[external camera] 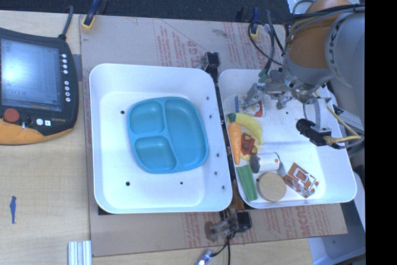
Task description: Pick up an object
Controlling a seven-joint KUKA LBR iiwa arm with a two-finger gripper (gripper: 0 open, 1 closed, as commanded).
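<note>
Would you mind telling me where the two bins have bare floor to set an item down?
Left bin: a bare white margin all round the blue divided plate, widest below it. Right bin: bare floor right of centre, between the pincer and the snack packet. Crowded: its left edge, with banana, carrot and round lid.

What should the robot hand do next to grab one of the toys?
Probably lower a little onto the toys just below it. The gripper hangs over the far end of the right bin, and nothing shows between its fingers. The closest pieces, the banana and the carrot, lie slightly nearer the camera along the bin's left wall.
</note>
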